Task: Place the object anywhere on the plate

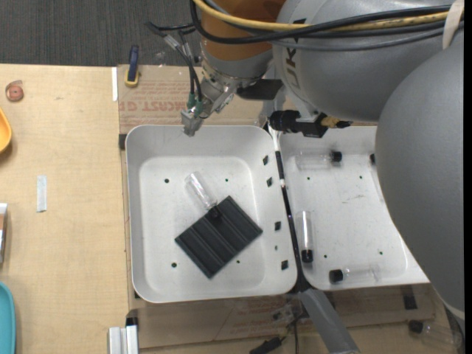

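Fingertips [189, 129] of the gripper [190, 127] look pinched together on nothing at the far rim of the left bin [133, 220], and I see the clear tube [198, 189] lying mid-bin, nearward of them, its long axis slanting toward the far corner of the black plate [219, 236].

1. The bulky grey arm [383, 57] runs off the top and right edges and hides part of the right-hand shallow white bin [354, 220].
2. The gripper [193, 120] looks too small to read.
3. An orange curved thing [4, 135] is cut by the left edge.
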`<move>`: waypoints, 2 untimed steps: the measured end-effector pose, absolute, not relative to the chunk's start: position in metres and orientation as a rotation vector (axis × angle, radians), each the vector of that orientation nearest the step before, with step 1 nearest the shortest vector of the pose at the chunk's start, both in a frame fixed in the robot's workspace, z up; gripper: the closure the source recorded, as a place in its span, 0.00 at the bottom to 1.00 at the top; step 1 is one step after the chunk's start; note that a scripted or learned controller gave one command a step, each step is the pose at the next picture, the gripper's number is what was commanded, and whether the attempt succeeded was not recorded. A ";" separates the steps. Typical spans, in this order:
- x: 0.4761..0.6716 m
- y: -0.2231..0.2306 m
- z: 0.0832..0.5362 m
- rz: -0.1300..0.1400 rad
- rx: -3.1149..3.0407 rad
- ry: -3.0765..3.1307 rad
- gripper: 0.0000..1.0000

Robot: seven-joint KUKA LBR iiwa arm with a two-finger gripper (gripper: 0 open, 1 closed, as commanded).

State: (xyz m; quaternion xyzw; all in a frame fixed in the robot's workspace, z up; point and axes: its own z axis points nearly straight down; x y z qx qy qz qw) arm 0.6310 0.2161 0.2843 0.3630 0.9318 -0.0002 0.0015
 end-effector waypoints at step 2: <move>0.614 0.228 0.300 -0.002 0.716 3.058 1.00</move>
